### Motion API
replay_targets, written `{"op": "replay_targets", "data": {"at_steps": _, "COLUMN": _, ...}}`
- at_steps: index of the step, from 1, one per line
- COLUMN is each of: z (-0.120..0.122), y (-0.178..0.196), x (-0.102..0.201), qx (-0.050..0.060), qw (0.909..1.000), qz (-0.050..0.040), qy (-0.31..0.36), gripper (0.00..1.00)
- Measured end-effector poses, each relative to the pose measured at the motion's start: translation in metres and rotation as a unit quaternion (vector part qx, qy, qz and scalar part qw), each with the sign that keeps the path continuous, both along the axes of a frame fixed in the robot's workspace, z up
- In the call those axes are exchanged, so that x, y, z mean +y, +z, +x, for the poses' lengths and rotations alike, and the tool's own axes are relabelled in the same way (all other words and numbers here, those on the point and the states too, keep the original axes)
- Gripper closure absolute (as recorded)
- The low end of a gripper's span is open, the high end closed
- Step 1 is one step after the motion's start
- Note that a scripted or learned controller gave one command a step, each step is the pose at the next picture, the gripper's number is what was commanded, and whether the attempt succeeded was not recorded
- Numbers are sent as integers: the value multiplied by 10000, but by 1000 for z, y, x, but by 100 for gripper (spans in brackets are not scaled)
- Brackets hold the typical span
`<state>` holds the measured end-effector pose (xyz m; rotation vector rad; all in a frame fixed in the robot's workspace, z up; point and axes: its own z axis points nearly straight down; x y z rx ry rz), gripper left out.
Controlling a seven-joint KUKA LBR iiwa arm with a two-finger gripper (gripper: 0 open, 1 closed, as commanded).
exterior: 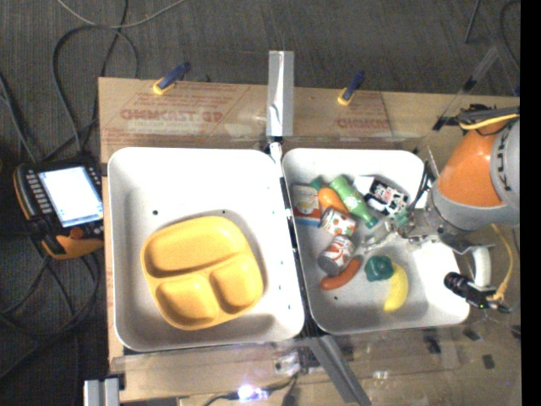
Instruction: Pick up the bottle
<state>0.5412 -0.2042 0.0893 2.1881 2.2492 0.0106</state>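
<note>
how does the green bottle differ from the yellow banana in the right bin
The green plastic bottle is green with a lighter cap end; the yellow toy banana is plain yellow. The bottle is straight and lies at a slant near the bin's far side, packed among cartons; the banana is curved and lies near the front wall, beside a teal piece. Both lie in the right white bin.

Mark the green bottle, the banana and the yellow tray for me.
green bottle (352,198): camera view, middle of its body.
banana (396,291): camera view, middle of the fruit.
yellow tray (196,245): camera view, bare floor of its large compartment.
</note>
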Motion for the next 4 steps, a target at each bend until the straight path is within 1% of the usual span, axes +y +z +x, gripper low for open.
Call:
{"op": "replay_targets", "data": {"at_steps": 1, "z": 24, "y": 0, "x": 9, "qx": 3, "qw": 9928, "qz": -12, "qy": -1197, "gripper": 0}}
{"op": "replay_targets", "data": {"at_steps": 2, "z": 28, "y": 2, "x": 2, "qx": -17, "qw": 9827, "qz": 91, "qy": -1850, "gripper": 0}}
{"op": "replay_targets", "data": {"at_steps": 3, "z": 34, "y": 53, "x": -10, "qx": 66, "qw": 9589, "qz": -13, "qy": -2836, "gripper": 0}}
{"op": "replay_targets", "data": {"at_steps": 4, "z": 83, "y": 1, "x": 38, "qx": 49, "qw": 9490, "qz": -26, "qy": -3151, "gripper": 0}}
